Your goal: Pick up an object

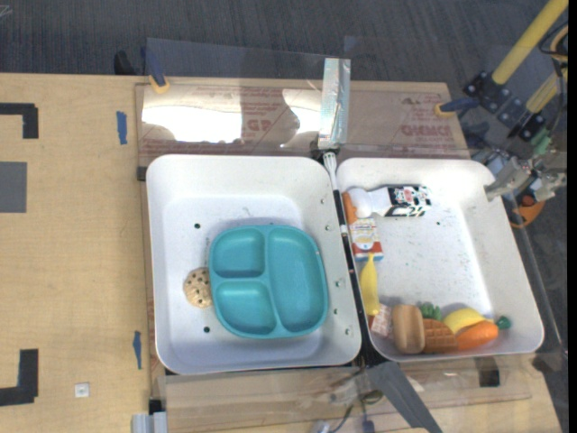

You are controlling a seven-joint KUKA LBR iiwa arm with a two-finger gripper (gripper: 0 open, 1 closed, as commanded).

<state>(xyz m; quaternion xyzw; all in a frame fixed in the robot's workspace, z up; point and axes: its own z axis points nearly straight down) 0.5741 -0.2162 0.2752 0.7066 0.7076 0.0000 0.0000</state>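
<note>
Crowding the near edge and the dividing wall of the right bin point(505, 269), the pickable things, a bread roll point(408, 328), an orange carrot-like piece point(479, 334), a yellow bottle point(369, 282) and a black-and-white carton point(406, 198), have likely slid there. Left of that bin sits a teal divided tray point(269, 280) with a cookie point(197, 287) beside it. Off its far right corner waits the gripper point(532, 177), whose opening I cannot tell.

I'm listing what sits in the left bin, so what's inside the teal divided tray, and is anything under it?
All three compartments of the teal divided tray look bare. A cookie lies against its left edge. Whatever may sit underneath the tray is covered.
</note>
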